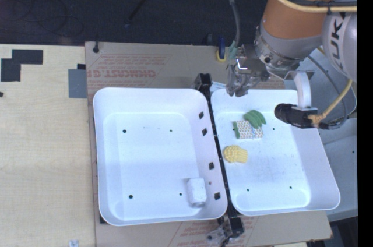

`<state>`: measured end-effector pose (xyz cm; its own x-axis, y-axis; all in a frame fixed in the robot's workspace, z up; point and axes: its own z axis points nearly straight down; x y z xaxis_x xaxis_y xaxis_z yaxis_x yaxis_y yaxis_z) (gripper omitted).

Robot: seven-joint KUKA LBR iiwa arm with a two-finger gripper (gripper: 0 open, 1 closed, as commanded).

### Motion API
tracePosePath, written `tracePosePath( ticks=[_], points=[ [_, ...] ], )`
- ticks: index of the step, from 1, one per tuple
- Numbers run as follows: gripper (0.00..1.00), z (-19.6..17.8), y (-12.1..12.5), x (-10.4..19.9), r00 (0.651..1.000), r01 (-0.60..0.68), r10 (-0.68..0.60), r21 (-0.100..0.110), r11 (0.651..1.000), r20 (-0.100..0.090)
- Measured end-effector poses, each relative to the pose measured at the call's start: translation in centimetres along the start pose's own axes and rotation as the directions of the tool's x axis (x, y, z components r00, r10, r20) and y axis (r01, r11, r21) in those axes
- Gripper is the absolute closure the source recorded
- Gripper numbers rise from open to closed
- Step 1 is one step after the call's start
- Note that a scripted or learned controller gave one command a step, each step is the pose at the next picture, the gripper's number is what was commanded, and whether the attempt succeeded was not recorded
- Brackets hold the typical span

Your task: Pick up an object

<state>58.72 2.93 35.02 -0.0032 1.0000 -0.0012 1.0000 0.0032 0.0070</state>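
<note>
On the worktop (46, 141), we see the gripper (238, 87), its state unreadable, poised at the right bin's (315, 193) far-left corner, where closely clustered green (254, 117), patterned (248, 130) and yellow (235, 154) objects risk a fumbled pick.

Arm (303, 1) reaches in from right, orange band above wrist. Gripper (239, 88) hangs over far edge of right bin (309, 182). Right bin: green piece (255, 118) touching white speckled block (249, 130); yellow lump (235, 154) near them. Left bin (116, 182): small white block (196, 191) near front right corner.
</note>
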Motion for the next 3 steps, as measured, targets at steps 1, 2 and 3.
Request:
tracePosePath(
  ticks=[1,2,3],
  points=[
    [1.00,-2.1,5.9,5.5,1.000,0.001,-0.001,0.005,1.000,-0.002],
    [1.00,5.8,3.0,3.1,1.000,-0.005,0.005,0.019,1.000,0.001],
    [1.00,8.7,-2.5,2.1,1.000,-0.004,0.004,0.018,1.000,0.000]
  ],
)
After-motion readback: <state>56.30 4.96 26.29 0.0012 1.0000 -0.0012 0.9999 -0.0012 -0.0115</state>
